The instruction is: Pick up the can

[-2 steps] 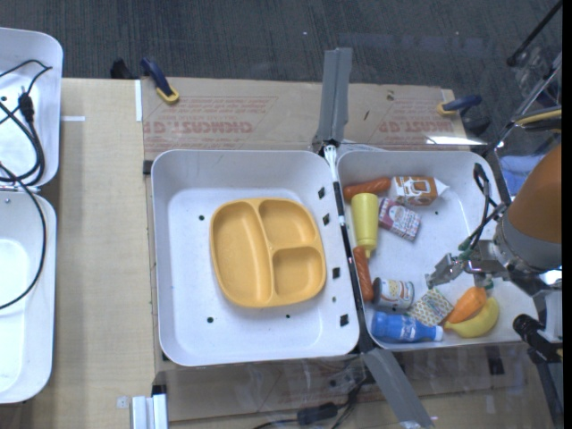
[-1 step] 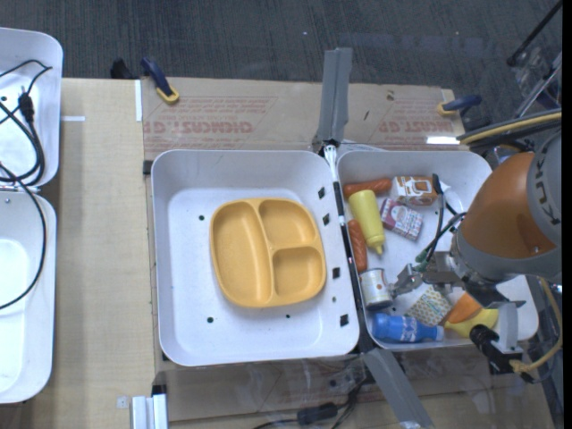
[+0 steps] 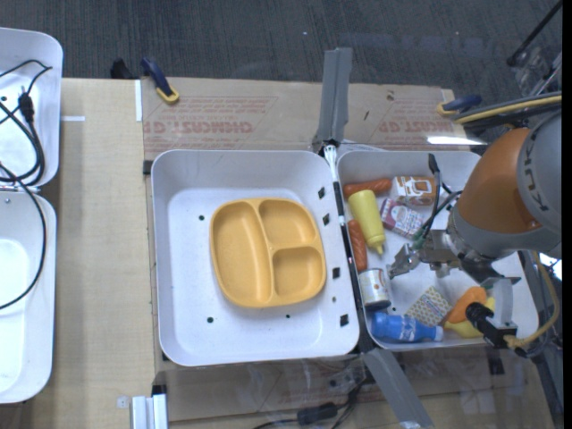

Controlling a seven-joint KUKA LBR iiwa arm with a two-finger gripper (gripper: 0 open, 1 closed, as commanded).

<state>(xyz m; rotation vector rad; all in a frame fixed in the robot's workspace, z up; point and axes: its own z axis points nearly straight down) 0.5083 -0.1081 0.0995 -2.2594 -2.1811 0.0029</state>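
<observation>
The can (image 3: 373, 287) is a small silver tin lying on its side at the left wall of the right bin (image 3: 452, 161), between a carrot and a blue bottle. My gripper (image 3: 401, 264) hangs low in the right bin just right of the can and slightly above it, its fingers pointing left toward it. Nothing shows between the fingers. The grey arm with its orange band (image 3: 500, 190) comes in from the right and covers the bin's right part.
In the right bin lie a yellow mustard bottle (image 3: 367, 218), a carrot (image 3: 357, 244), a blue bottle (image 3: 404, 329), a beige sponge (image 3: 429, 305), an orange toy (image 3: 469, 312) and snack packets (image 3: 407, 211). The left bin (image 3: 179, 239) holds a yellow divided plate (image 3: 267, 250).
</observation>
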